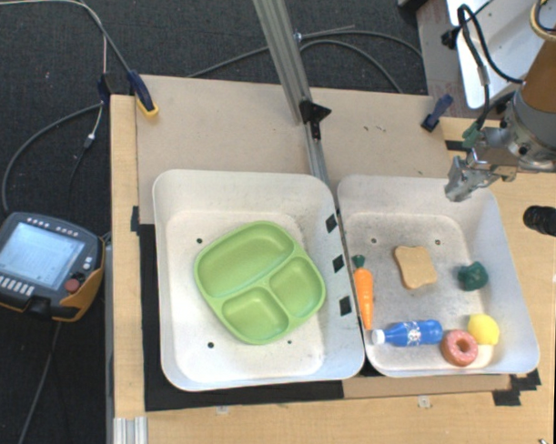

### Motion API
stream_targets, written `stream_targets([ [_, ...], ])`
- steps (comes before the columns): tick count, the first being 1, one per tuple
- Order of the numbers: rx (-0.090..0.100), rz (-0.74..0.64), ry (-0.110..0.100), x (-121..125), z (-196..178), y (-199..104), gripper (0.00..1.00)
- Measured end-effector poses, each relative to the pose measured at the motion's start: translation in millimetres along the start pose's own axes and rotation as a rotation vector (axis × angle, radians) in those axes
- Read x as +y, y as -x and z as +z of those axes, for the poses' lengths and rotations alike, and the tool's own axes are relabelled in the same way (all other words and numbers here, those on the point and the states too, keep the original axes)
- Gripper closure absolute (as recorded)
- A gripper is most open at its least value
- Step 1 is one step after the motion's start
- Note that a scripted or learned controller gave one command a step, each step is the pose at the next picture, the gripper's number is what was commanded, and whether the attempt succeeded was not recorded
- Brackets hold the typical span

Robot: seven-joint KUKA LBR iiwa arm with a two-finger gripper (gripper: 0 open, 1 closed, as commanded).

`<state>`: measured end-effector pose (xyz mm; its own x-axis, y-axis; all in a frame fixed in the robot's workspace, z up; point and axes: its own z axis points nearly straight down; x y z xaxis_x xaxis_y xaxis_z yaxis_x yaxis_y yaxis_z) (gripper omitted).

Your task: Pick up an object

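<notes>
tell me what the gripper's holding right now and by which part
Nothing is held. The gripper hangs above the right bin's far rim, with no object between its fingers; the toys lie in the bin.

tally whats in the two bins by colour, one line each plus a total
green: 2, divided plate in the left bin, small dark green item in the right bin
orange: 1, carrot
tan: 1, toast slice
blue: 1, bottle
pink: 1, donut
yellow: 1, lemon-like piece
total: 7
</notes>
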<state>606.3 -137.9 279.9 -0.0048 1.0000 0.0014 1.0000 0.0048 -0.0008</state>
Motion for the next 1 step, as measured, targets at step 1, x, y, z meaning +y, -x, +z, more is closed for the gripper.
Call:
stream_targets([
  [1, 0.000, -0.001, -0.001, 5.7, 16.5, -59.3, 1.00],
])
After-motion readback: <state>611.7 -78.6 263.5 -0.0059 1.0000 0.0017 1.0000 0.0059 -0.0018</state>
